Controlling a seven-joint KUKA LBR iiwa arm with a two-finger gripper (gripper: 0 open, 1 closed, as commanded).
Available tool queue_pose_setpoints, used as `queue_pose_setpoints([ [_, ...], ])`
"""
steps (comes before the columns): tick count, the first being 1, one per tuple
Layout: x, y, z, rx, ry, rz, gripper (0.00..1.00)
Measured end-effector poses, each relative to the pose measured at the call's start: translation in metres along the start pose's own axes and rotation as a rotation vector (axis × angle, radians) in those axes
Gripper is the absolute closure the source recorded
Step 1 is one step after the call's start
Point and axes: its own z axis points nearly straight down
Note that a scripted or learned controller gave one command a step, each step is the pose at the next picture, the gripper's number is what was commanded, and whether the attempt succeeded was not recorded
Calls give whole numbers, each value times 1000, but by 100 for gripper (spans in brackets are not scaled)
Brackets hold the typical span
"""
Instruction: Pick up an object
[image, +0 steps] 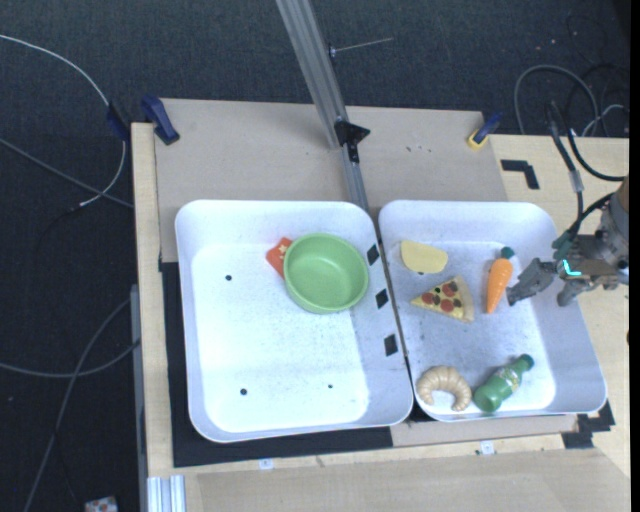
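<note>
From my remote station I see the gripper (548, 284) at the right bin's (580, 375) right edge, jaws spread apart and gripping nothing. Just left of its nearer finger lies the toy carrot (497, 284), orange with a green top, roughly upright in the view. Beside it are a pizza slice (445, 298) and a yellow wedge (424, 258); below, a croissant (446, 386) and green bottle (502, 384). The left bin (260, 400) bears a green bowl (325, 272).

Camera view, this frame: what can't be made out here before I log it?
- Orange object: mostly hidden behind the green bowl; what it is is unclear.
- Gripper: small and blurred at the right bin's edge; finger state unreadable.
- Arm: cut off by the frame's right edge.
</note>
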Motion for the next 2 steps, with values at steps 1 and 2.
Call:
queue_pose_setpoints([
  [1, 0, 1, -2, -4, -1, 0, 0],
  [2, -1, -4, 42, 4, 2, 0, 0],
])
